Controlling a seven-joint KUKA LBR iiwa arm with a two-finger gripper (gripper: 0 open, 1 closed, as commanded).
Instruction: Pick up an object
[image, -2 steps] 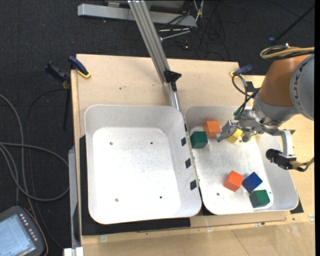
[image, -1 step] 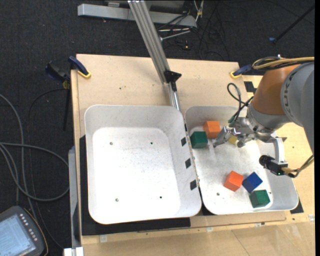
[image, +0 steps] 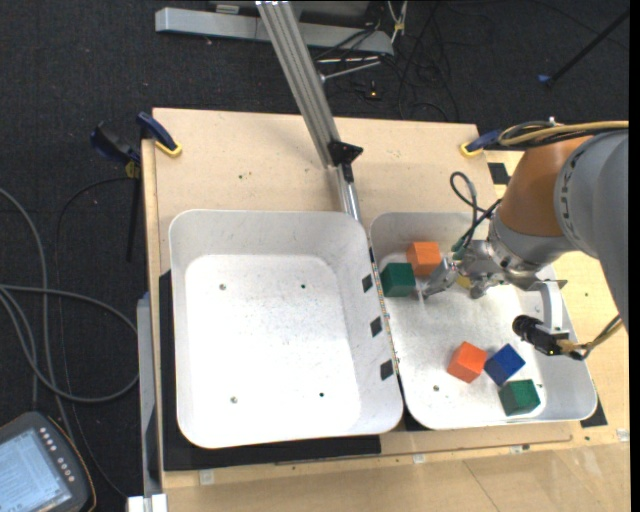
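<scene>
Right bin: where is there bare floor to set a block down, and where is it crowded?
In the right bin, bare floor lies mid-left, between the green block above and the orange block below. Crowded spots: the upper left, where the gripper sits by an orange block, and the lower right, with the blue block and green block.

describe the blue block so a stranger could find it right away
Look in the right-hand white bin, toward its near corner. Three blocks cluster there: the blue block sits between an orange block and a dark green block, the scene's lone blue cube.
</scene>
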